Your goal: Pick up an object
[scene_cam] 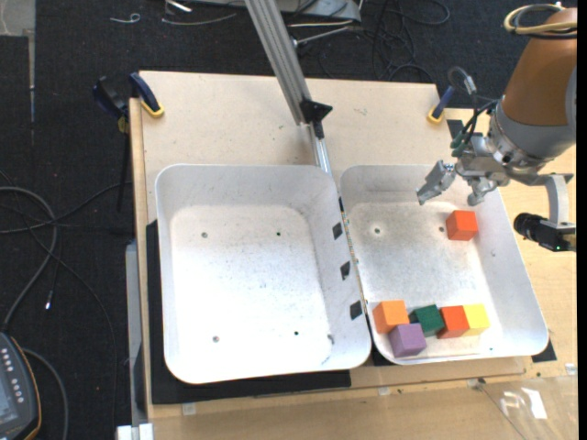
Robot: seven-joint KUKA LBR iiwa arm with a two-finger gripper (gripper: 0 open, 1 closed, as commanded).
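Observation:
My gripper (456,191) hangs over the back of the right bin (514,269), open, with nothing between its fingers (432,185). An orange-red block (461,225) lies alone just in front of the gripper, apart from it. Along the bin's front edge sits a cluster of blocks: orange (391,314), green (426,318), red-orange (453,320), yellow (476,317) and purple (408,339). The purple one rests closest to the front rim, touching the orange and green ones.
The left bin (183,246) adjoins the right one, and black clips (345,269) run down the shared rim. A slanted metal rail (280,49) crosses the back of the bench. Clamps (147,99) hold the board's back corners.

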